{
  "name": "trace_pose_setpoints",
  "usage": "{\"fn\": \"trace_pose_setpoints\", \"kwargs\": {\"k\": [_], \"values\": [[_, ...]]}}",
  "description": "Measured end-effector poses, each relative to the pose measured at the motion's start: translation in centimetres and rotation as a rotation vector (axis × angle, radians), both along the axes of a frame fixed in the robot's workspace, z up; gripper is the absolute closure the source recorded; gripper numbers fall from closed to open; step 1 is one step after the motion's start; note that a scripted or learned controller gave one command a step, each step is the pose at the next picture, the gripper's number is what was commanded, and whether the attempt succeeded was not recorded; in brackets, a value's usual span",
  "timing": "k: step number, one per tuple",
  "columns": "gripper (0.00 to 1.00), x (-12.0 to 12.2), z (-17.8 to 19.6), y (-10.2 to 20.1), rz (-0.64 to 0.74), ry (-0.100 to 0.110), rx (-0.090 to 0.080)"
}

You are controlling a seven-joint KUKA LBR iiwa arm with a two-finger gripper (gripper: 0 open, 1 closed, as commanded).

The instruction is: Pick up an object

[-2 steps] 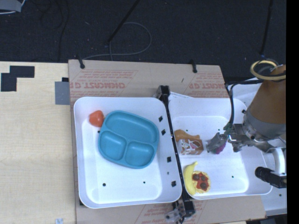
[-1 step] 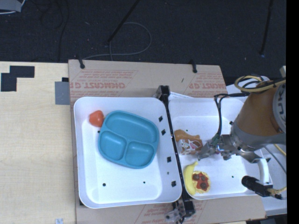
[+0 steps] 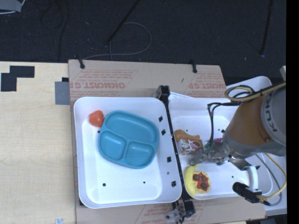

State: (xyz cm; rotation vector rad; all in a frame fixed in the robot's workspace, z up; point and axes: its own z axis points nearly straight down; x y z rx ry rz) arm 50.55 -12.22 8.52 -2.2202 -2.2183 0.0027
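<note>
My gripper [image 3: 205, 157] hangs low in the right bin [image 3: 219, 113], with the grey arm and its orange band reaching in from the right. It sits just right of a brown and white snack packet [image 3: 187, 143] and just above a yellow round item with red spots [image 3: 198, 181] at the bin's front left. I see nothing between its tips. The arm covers much of the right bin's floor.
The left bin [image 3: 88, 171] holds a blue divided plate [image 3: 128, 139] in its middle and a small orange-red ball [image 3: 96, 118] at its back left corner. A black divider [image 3: 170, 139] separates the bins. Cardboard lies under both.
</note>
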Motion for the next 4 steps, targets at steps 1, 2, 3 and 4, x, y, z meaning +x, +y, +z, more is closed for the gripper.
{"fn": "trace_pose_setpoints", "kwargs": {"k": [1,2,3,4], "values": [[1.00,0.1,1.3,-0.2,-0.007,-0.001,0.001],[1.00,-0.2,7.5,-0.5,-0.001,-0.005,-0.001],[1.00,-0.2,12.7,-0.6,0.002,-0.005,-0.001],[1.00,0.6,13.2,4.0,0.005,-0.002,0.001]]}}
